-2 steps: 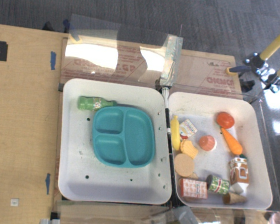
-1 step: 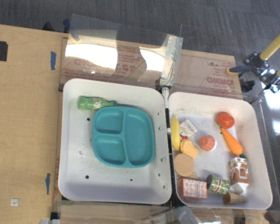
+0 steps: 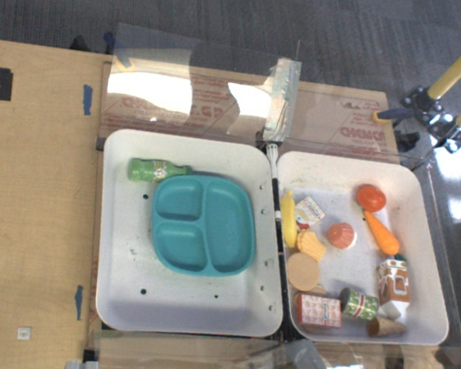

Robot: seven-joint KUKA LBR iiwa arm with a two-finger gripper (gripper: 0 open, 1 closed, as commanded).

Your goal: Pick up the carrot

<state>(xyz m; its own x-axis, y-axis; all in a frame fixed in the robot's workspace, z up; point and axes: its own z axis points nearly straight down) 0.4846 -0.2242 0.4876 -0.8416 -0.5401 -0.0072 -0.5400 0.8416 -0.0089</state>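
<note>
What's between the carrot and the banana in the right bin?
In the camera view, between the carrot and the banana lie a small white packet and, nearer the carrot, a round reddish-orange piece. The rest is bare bin floor.

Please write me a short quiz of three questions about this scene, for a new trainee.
1. True or false: the carrot lies in the right bin.
2. Which thing lies beside the teal tray in the left bin? A) green bottle B) banana C) milk carton
3. Fill in: the round thing touching the carrot's upper end is a ____.

Key: 1 true; 2 A; 3 tomato.
</note>
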